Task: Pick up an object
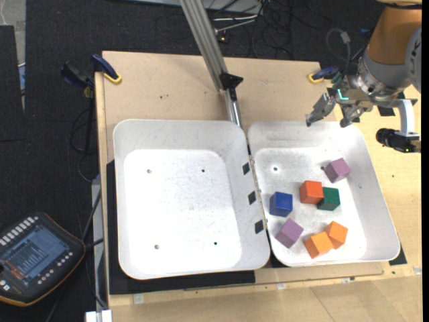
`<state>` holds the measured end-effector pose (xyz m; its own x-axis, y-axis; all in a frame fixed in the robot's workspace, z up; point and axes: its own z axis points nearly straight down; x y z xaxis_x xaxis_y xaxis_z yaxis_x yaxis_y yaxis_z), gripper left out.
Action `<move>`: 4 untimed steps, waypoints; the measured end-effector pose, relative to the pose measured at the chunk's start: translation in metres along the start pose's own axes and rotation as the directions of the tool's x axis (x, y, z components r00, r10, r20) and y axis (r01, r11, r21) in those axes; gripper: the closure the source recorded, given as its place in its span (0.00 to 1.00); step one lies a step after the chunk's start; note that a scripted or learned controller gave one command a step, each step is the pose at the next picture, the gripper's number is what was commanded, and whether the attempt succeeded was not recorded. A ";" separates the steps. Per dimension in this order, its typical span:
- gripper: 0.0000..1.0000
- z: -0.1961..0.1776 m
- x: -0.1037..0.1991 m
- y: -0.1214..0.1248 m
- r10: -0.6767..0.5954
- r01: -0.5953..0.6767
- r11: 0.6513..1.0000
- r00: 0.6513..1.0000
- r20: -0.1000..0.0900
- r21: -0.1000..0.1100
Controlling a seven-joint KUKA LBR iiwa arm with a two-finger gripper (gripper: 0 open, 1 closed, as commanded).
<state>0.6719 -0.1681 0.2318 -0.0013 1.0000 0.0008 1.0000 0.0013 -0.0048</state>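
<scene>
Down at the near left corner, off the bench, lies a control pendant with a lit screen. Beyond it sit the two white bins side by side: the left bin and the right bin, which holds all the blocks. Nearest in that bin are two orange blocks touching each other, with a purple block just to their left. A little farther in, a blue block sits near the bin's left wall, and a red-orange block touches a dark green block. Farther still, a second purple block stands apart toward the right wall. At the far right edge of the right bin hangs the gripper, its two fingers spread apart with nothing between them, above the rim and well apart from every block. Behind it rises the arm with its orange band. Blue clamps grip the bench's far corners.
</scene>
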 end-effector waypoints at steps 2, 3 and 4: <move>0.00 0.049 0.001 -0.010 0.001 -0.001 1.000 1.000 0.001 0.000; 0.00 0.100 -0.006 -0.005 0.001 -0.001 1.000 1.000 0.001 -0.001; 0.00 0.139 -0.005 -0.005 -0.001 0.001 1.000 1.000 0.001 -0.001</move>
<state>0.6664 -0.1733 0.0929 -0.0023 1.0000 -0.0001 1.0000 0.0023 -0.0037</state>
